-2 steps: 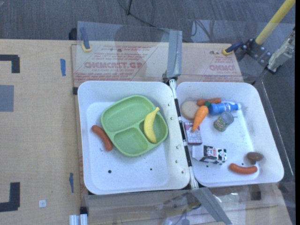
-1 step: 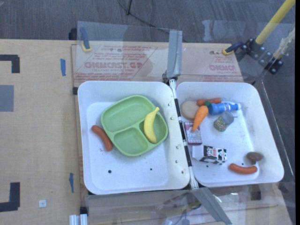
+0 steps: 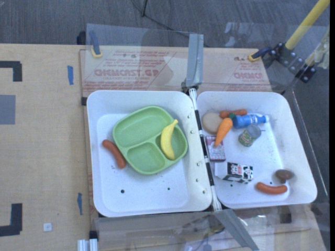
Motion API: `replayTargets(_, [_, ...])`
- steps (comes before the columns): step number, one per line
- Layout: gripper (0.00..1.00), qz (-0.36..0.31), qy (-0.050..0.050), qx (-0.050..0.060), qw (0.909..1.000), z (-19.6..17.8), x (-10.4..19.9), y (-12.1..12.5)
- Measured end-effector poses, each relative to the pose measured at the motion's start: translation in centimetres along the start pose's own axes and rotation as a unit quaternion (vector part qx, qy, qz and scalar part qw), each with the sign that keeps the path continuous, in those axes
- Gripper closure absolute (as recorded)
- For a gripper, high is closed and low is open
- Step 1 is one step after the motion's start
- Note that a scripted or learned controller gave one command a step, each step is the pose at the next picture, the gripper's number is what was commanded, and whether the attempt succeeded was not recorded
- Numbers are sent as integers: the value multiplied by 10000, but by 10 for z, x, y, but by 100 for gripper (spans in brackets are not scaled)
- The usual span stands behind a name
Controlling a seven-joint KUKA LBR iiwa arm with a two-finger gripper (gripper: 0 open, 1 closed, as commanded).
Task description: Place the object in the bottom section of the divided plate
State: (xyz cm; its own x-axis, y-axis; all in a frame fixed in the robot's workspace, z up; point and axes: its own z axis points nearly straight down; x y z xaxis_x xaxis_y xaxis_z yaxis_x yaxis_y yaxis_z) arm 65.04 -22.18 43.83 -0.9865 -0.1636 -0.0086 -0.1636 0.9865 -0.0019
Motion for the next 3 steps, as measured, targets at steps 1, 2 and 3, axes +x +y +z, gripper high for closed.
replayTargets(1, [100, -197, 6, -4, 9998, 44, -16, -4])
replayTargets(2, [100, -1261, -20, 9, 9920, 0, -18, -2])
replayTargets(3, [100, 440, -12, 9, 9990, 0, -17, -4])
